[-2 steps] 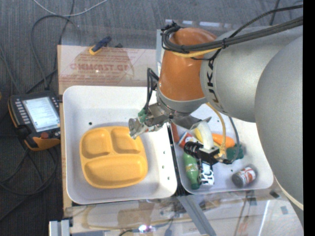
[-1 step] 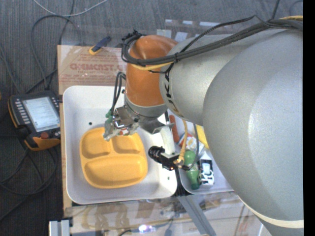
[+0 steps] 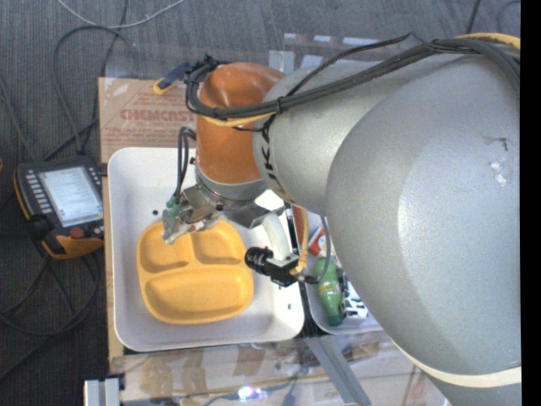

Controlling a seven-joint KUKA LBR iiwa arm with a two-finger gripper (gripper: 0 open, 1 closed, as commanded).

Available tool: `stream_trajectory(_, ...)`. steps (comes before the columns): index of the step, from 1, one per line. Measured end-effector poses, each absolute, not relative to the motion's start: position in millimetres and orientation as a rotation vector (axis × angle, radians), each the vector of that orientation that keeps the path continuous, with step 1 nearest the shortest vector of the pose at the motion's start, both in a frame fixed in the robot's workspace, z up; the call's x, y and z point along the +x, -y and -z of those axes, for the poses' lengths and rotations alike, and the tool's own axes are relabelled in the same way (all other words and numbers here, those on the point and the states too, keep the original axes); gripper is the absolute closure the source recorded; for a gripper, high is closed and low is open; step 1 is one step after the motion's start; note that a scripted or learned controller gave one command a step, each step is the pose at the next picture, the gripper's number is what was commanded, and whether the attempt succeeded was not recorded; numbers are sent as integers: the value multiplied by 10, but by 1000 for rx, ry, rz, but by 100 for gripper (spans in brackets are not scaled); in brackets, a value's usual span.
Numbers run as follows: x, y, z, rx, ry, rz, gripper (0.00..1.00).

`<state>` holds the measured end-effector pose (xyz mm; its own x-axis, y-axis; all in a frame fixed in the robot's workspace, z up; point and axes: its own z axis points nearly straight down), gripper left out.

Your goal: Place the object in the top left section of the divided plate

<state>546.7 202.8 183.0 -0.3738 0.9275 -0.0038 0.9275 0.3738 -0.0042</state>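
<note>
A yellow divided plate lies in the left white bin, with two small sections at the top and one large section below. My gripper hangs over the plate's top left section, low and close to its rim. The grey arm with its orange band covers the area above the plate. A small green and dark bit shows at the gripper; I cannot tell whether it belongs to the gripper or is an object.
The right bin, mostly hidden under the arm, holds a green item and a red-orange item. A black cable fitting juts over the plate's right edge. A cardboard sheet lies behind the bins and a teach pendant to the left.
</note>
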Motion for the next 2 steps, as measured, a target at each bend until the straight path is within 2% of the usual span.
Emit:
stream_trajectory(1,5156,-1553,-2019,1662,-2666,7,100)
stream_trajectory(2,5353,-1824,-2184,1592,-2712,2,100)
